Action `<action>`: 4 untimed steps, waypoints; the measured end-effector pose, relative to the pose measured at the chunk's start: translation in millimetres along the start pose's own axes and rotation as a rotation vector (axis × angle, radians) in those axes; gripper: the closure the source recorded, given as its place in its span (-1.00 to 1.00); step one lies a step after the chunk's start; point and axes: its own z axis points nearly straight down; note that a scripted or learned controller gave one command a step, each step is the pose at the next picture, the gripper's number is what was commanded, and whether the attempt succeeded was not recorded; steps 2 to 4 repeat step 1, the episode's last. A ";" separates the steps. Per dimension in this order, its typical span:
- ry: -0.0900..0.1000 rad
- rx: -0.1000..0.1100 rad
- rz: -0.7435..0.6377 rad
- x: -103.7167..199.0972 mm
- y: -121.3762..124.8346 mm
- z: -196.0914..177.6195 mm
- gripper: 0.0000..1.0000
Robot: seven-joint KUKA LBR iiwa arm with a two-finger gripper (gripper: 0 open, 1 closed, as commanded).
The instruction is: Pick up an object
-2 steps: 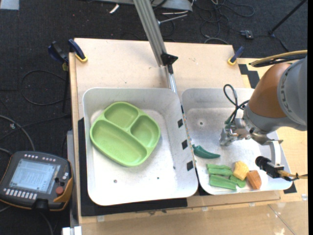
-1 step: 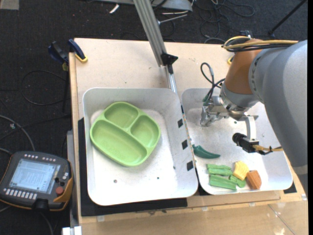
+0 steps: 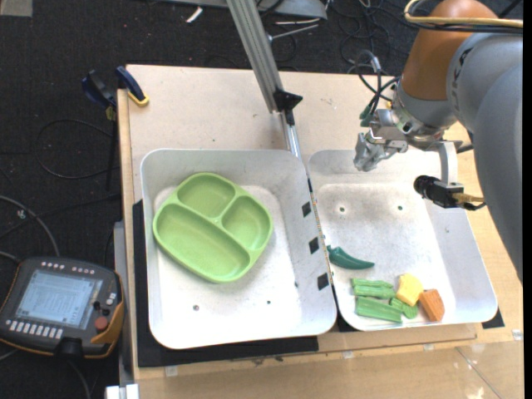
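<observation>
The gripper (image 3: 368,158) hangs over the far edge of the right bin (image 3: 391,223). It sits high up and nothing is between its tips. The picture is too small there to tell if it is open or closed.

The things to pick up all lie in the near part of the same bin. A dark green pepper (image 3: 349,259) lies by the bin's left wall, with its long side going left to right. Closer to the near edge lie two light green bean pods (image 3: 376,298), also stretched left to right. Just to their right sit a yellow block (image 3: 408,289) and an orange block (image 3: 431,304), touching each other.

So the toys lie toward the near side from the gripper, well apart from it. The pepper is the closest one, I think. The gripper has to come nearer and go down.

The left bin (image 3: 166,306) holds a green plate (image 3: 213,226).
</observation>
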 end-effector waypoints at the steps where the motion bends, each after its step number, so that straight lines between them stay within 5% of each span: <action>1: 0.000 0.011 0.001 -0.3 -2.8 5.9 -1.00; 4: 0.000 0.011 0.001 -0.3 -2.8 5.9 -1.00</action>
